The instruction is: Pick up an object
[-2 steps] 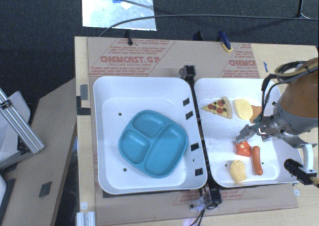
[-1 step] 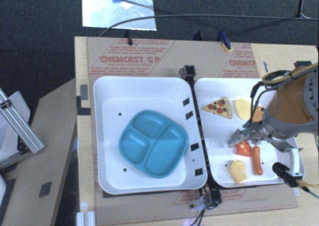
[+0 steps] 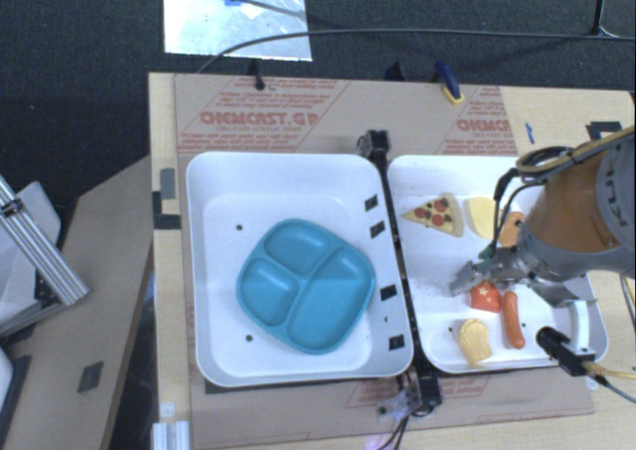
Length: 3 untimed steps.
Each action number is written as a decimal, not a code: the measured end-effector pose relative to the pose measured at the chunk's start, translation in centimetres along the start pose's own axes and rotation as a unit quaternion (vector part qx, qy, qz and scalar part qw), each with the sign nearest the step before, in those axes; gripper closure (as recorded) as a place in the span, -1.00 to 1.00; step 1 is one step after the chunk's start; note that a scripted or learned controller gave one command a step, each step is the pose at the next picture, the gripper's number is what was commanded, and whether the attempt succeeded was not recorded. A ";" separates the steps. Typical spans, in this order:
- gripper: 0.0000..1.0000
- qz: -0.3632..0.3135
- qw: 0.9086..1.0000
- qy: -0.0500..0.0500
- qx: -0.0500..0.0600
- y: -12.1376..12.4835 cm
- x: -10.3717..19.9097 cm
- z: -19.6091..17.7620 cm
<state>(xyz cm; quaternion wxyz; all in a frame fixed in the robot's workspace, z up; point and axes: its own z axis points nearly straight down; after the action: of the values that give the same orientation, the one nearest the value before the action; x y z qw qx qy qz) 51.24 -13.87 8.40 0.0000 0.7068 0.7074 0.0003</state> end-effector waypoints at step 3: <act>1.00 -0.002 1.000 -0.001 -0.003 1.0 0.1 -12.9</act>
<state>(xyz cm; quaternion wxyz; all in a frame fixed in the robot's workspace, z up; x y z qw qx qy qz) 52.21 -13.78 21.26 0.0032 0.7054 0.7088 0.0019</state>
